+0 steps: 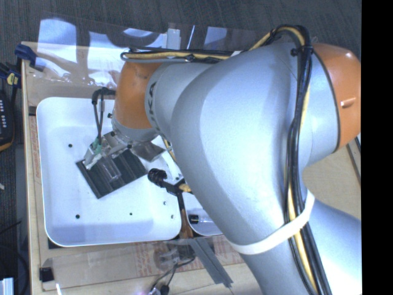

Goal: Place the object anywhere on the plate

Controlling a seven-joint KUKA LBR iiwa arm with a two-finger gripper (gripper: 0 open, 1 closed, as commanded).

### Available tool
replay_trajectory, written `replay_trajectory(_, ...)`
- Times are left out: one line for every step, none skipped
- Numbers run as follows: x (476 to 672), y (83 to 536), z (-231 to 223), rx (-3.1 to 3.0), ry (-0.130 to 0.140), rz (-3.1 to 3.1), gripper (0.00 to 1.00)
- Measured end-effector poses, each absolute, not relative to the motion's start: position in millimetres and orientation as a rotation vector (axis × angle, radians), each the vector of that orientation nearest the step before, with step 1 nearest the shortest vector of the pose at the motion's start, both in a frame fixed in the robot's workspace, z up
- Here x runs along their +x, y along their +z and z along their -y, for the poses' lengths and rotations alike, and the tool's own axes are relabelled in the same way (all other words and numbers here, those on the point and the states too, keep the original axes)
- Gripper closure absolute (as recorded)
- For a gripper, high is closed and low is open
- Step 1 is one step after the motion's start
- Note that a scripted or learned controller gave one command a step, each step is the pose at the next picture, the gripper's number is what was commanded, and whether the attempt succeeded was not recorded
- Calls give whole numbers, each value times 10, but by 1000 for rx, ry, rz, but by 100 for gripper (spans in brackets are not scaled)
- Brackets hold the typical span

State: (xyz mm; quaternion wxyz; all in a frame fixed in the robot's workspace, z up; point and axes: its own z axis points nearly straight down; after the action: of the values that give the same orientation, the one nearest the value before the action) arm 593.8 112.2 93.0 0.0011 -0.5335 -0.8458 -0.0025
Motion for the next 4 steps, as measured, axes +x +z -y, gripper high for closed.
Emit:
replay_trajectory(6435,940,-1280,-1924,5,2480,0)
replay_trajectory(6425,1009,-1316,-1906,12,2487,100)
replay_trajectory(6551,889,-2084,-1932,7,2473,100)
replay_trajectory(6323,1434,-1632,-1486,5,2762,100)
